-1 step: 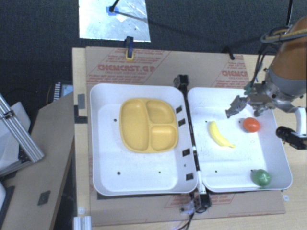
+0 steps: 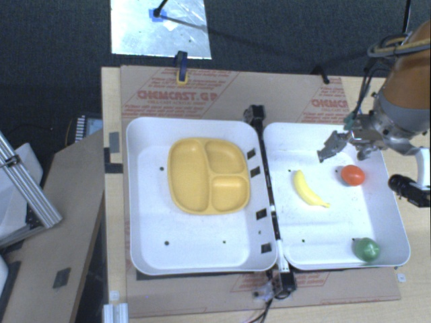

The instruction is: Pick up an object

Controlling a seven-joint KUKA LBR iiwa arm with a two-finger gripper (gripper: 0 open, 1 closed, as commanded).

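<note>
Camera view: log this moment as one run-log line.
gripper: open, above right bin, holding nothing | banana: right bin | orange ball: right bin | green ball: right bin | yellow tray: left bin

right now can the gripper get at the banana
Probably yes. The gripper hovers over the right bin, and the banana lies alone just below it, with nothing between; the tomato sits apart.
</note>
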